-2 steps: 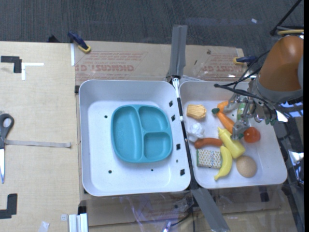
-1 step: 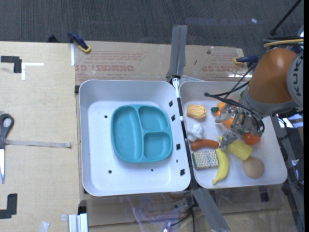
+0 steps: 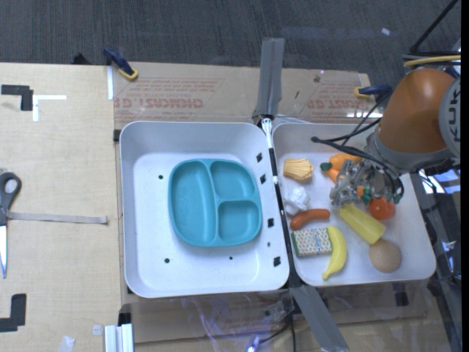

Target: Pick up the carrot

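Overhead, the fixed camera looked down at a slant on a worktop (image 3: pixel 58 196) bearing two shallow white bins side by side. The left bin (image 3: pixel 139 218) held a teal divided plate (image 3: pixel 216 202), lying flat near its middle. The right bin (image 3: pixel 421 259) held the loose food items, so the arm had reached into that one from the right, its orange band (image 3: pixel 418 112) hanging over the bin's far right corner.

The pincer (image 3: pixel 353 188) sat low among the items, just below and beside the carrot (image 3: pixel 338 163), an orange piece near the bin's upper middle, partly covered by the wrist and its cables. Whether the pincer was wide or narrow could not be told (its metal parts blurred together with the clutter under them), and nothing was visibly held between them.

Around it lay a yellow ridged piece (image 3: pixel 298 169), a white crumpled item (image 3: pixel 297 196), a red sausage (image 3: pixel 311 218), a green sponge-like block (image 3: pixel 313 242), a banana (image 3: pixel 335 251), a yellow cylinder (image 3: pixel 360 223), a tomato (image 3: pixel 381 209) and a brown egg (image 3: pixel 385 256). Judging by the crowding, the pincer was placed close to the carrot to approach it, though the neighbours could easily be caught instead.
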You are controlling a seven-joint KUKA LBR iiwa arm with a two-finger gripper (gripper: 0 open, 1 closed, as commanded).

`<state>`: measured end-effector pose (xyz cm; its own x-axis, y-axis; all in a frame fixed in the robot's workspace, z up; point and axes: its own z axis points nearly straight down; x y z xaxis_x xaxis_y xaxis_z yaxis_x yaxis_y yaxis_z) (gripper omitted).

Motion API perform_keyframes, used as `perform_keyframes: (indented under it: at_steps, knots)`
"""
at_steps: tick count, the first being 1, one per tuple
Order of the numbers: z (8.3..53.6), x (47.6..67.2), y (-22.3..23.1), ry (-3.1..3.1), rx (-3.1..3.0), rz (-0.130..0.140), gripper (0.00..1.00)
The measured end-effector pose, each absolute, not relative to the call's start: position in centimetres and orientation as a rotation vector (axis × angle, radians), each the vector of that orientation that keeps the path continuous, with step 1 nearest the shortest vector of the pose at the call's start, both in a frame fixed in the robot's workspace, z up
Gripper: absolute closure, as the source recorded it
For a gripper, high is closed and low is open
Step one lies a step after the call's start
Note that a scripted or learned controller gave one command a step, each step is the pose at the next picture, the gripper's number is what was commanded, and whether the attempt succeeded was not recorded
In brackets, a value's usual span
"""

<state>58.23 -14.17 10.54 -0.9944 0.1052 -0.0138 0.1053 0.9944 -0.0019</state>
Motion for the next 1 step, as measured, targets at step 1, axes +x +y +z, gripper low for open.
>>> perform_keyframes:
  at_steps: [1]
  knots:
    - [19.32, 58.31, -7.06, 3.111, 0.384, 0.0, 1.0]
